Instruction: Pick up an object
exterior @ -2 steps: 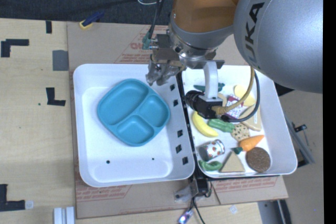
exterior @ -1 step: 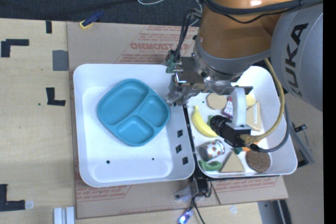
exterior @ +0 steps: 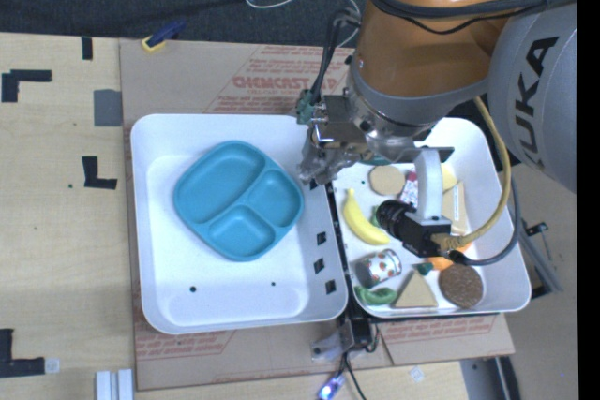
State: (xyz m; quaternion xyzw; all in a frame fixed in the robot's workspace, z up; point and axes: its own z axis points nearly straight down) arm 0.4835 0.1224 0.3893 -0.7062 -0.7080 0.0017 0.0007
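My gripper [exterior: 314, 166] hangs low over the ridge between the two white bins, at the upper left corner of the right bin [exterior: 497, 164]. Nothing is visibly held in it. A yellow banana [exterior: 362, 220] lies just to its lower right. A tan round piece [exterior: 384, 180] sits close beside the wrist. Lower in the right bin are a small red and silver can [exterior: 380, 269], a green piece [exterior: 373, 297], a pale wedge [exterior: 418, 293], a brown disc [exterior: 461, 286] and an orange bit [exterior: 441, 265]. The arm hides much of this bin.
A blue divided plate [exterior: 239, 199] lies in the left bin [exterior: 155, 201], just left of the gripper. A pale slab [exterior: 457, 207] and a yellow piece [exterior: 449, 177] lie by the right bin's right side. Brown cardboard surrounds both bins.
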